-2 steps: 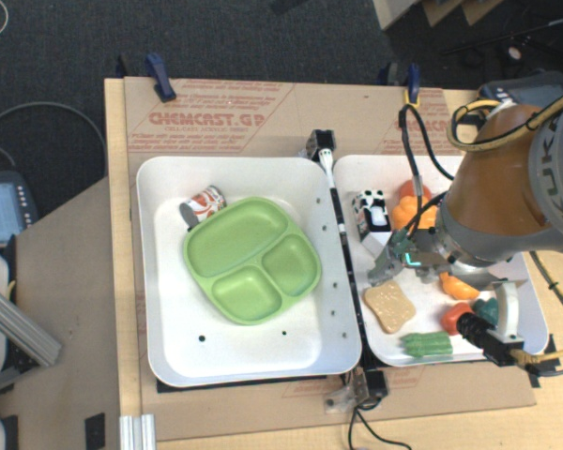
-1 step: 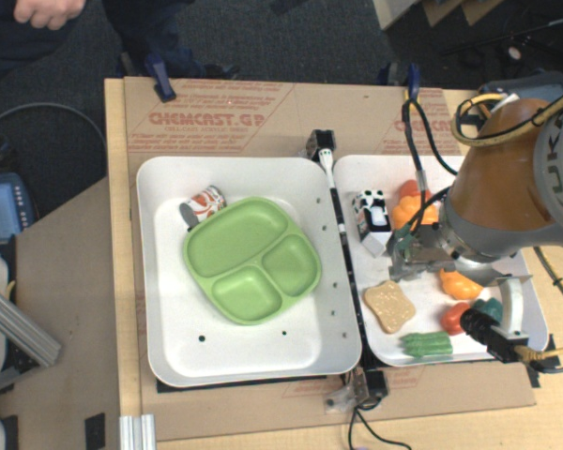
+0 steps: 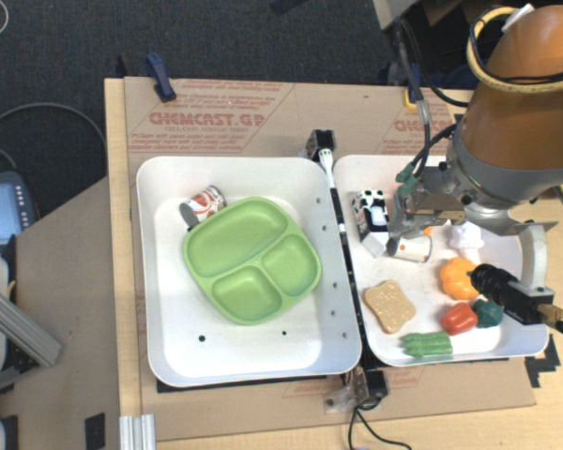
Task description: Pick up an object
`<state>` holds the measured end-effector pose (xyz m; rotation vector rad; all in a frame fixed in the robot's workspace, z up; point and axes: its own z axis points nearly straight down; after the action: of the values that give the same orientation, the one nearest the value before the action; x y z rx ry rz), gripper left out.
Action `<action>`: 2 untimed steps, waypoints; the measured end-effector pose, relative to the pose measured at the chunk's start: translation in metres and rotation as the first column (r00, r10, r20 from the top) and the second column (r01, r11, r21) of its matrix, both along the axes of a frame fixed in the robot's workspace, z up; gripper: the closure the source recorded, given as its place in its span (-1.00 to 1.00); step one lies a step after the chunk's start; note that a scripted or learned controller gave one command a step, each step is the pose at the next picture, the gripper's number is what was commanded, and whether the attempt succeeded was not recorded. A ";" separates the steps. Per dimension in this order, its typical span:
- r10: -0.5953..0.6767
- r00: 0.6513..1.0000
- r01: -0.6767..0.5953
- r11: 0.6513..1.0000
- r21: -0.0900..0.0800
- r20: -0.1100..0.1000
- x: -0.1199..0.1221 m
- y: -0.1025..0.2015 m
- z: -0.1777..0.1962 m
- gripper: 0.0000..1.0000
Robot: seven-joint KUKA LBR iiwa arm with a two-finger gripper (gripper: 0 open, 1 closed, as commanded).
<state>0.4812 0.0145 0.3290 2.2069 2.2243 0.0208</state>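
My gripper (image 3: 405, 225) hangs low over the upper left part of the right bin (image 3: 535, 345), reaching in from the right. Just under its tip lies a small white object with an orange spot (image 3: 411, 249); I cannot see whether they touch. A black and white toy cow (image 3: 371, 212) stands just left of the gripper. Further forward in the same bin lie a slice of toy bread (image 3: 389, 306), an orange pepper (image 3: 457, 277), a red toy vegetable (image 3: 458, 319), a green toy vegetable (image 3: 426, 345) and a dark teal piece (image 3: 489, 313).
The left bin (image 3: 159, 279) holds a green divided plate (image 3: 251, 260) with a small red and white can (image 3: 203, 204) by its upper left edge. A black rail (image 3: 336, 216) separates the bins. The arm's bulky wrist covers the right bin's upper right. A white lump (image 3: 467, 239) sits under it.
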 end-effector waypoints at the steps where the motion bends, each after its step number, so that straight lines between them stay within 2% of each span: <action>1: -0.015 0.999 0.015 1.000 -0.004 -0.030 -0.005 -0.049 -0.148 1.00; 2: 0.001 1.000 -0.001 1.000 0.000 -0.016 -0.003 0.041 -0.145 1.00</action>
<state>0.4786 0.0553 0.1839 2.2134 2.2338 0.0025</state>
